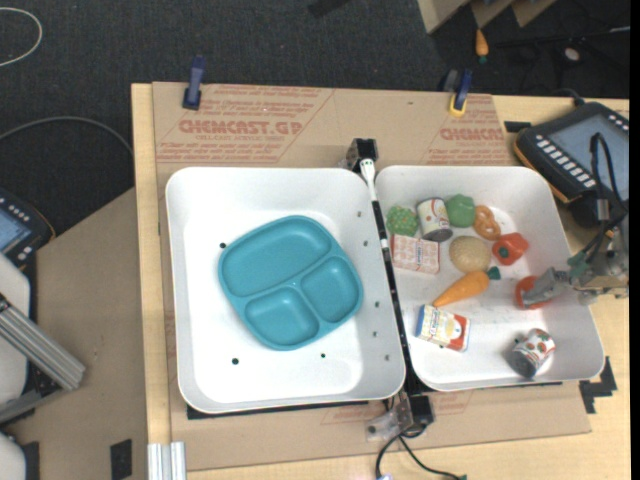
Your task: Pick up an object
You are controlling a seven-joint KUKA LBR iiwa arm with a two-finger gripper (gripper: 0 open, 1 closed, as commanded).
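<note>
Tipped can [531,352] front of rt bin [500,376], jaws [545,288] by red item [526,292]

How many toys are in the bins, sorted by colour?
Teal: 1, the divided plate in the left bin.
Green: 2.
Orange: 2, the carrot and a ring.
Red: 2.
Tan: 1, the potato.
Printed packs and cans: 4.
Total: 12.

toy foods clustered in the right bin [575,363]: carrot [463,288], potato [471,254], tipped can [530,352].
</note>
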